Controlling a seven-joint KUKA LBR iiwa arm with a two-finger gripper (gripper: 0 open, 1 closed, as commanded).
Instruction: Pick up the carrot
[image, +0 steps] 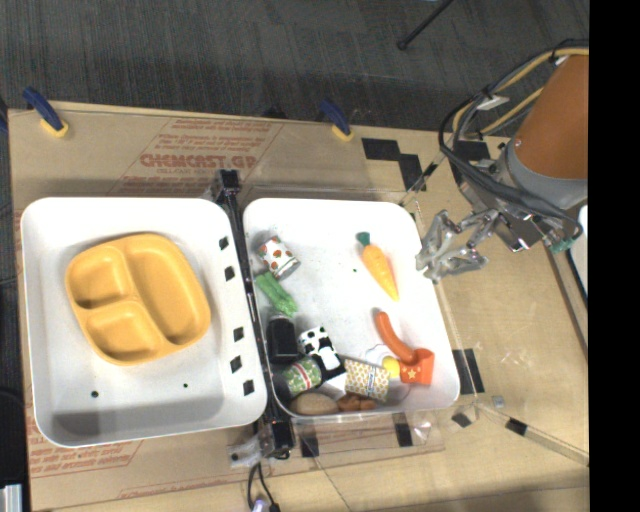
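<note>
The carrot (379, 266) lies flat on the floor of the right bin (330, 215), up in its far right quarter, a short tapered orange cone with a small green top pointing away toward the bin's back wall and its tip aimed at the near side; it lies apart from the other toys, with bare white plastic all round it, which should make it an easier reach than the crowded pile at the bin's near end. The hand (452, 248), a bare metal linkage on the grey arm, hangs just outside the bin's right rim over the cardboard-covered counter (520, 350), near the carrot but not above it; I cannot tell from this slant whether its fingers stand apart or together, and nothing shows between them, so the pick looks not yet begun. Along the near wall sit a curved orange-red toy with a boxy red end (405, 352), a black and white cow-patterned piece (320, 346), a green-labelled can (301, 376) and a small carton (366, 379), all glossy moulded plastic, packed touching one another. A green pod-shaped toy (274, 293) and a little red and white can (278, 257) lie by the left wall. The left bin (40, 300) holds a smooth yellow divided tray (138, 296) with three rounded compartments
</note>
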